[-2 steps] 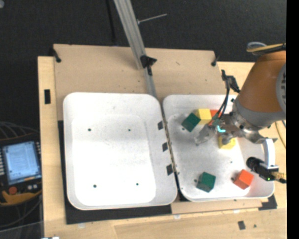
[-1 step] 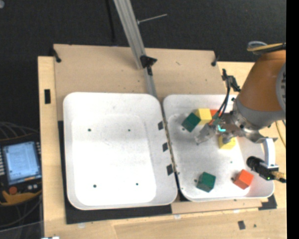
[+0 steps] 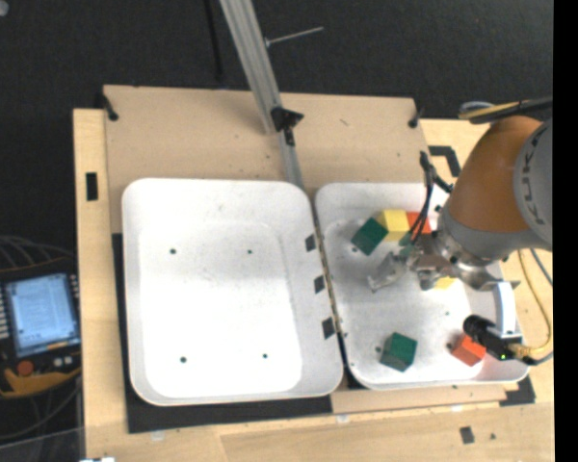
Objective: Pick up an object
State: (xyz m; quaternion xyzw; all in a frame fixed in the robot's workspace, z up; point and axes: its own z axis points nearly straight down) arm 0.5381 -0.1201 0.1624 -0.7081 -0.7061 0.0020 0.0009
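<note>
from above, the gripper [image 3: 393, 272] hangs low in the right bin [image 3: 358, 369], whether parted or closed i cannot tell; a green block [image 3: 369, 235] lies just beside it, yellow block [image 3: 396, 221] touching that; another green block [image 3: 399, 350] sits well apart.

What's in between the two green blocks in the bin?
In the camera view, the gripper hangs between the upper green block and the lower green block; bare white bin floor lies below it.

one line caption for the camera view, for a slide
KUKA arm over the right bin, gripper down among green, yellow and orange blocks.
</note>
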